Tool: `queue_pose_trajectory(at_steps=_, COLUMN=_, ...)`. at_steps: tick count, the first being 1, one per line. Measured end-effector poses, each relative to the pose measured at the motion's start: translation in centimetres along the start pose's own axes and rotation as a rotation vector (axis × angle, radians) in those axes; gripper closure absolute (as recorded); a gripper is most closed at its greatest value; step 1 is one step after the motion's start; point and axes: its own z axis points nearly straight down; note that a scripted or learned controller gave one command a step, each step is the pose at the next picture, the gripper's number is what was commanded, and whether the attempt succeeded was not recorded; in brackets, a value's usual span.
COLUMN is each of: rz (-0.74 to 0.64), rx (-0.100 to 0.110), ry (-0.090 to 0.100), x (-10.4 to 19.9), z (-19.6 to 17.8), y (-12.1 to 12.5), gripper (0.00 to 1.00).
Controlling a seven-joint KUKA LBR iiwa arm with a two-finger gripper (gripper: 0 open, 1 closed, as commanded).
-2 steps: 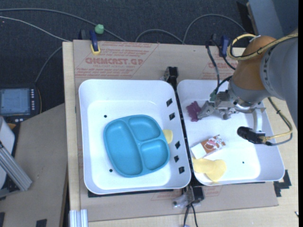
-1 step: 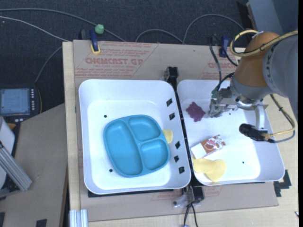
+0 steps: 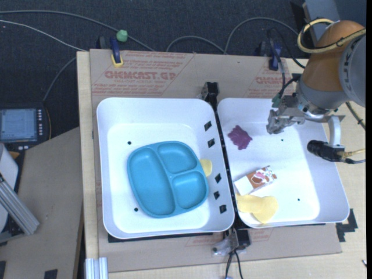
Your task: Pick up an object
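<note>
Purple object (image 3: 239, 137) lies just left of tool (image 3: 278, 124).

Pincer (image 3: 278, 125) above right bin (image 3: 325, 205), near purple object (image 3: 239, 137).

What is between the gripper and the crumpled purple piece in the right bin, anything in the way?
Nothing visible. The gripper hangs over the right white bin, and the crumpled purple piece lies just to its left on bare bin floor. The small red and white carton and the yellow item sit nearer the camera, off that line.
</note>
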Motion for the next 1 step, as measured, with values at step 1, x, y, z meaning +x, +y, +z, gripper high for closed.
queue_pose_trajectory(at_steps=1, rz=-0.001, rx=-0.002, ry=-0.001, x=-0.86, z=-5.21, y=0.71, gripper=1.0)
